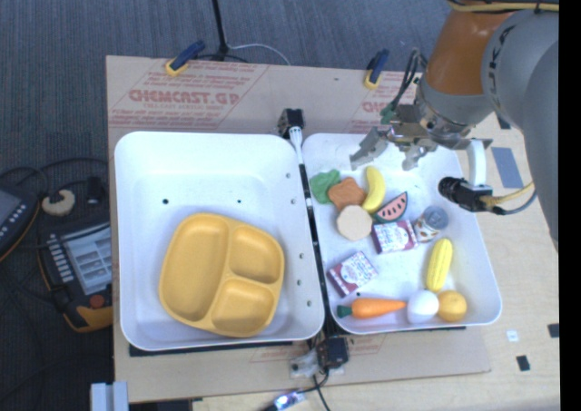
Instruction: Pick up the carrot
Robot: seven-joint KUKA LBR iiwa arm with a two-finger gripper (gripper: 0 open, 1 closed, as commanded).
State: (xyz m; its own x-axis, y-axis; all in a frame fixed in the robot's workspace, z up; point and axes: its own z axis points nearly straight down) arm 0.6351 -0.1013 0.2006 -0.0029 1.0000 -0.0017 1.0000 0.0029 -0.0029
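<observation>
**Carrot at the near wall, pincer at the far end**

Grey carpet surrounds a cardboard-topped bench (182, 101) carrying two white bins. We see a yellow divided tray (222, 273) in the left bin (145, 173), and a jumble of toy food in the right bin (486, 264).

Our pincer (392, 151) hangs over the far end of the right bin with its two fingers spread apart and nothing between them. The carrot (374, 308) lies well apart from it, at the bin's near wall, toward the bottom of the view. Its long axis runs roughly left to right across the view (green top to the left, tip pointing right toward a white egg (422, 307) that sits just beside it, perhaps touching).

It looks like a small orange toy, smooth and tapered, lying flat. We judge the pincer must cross the bin's length, over a banana (373, 188) and a watermelon slice (391, 208), and close across the carrot's narrow width.
</observation>
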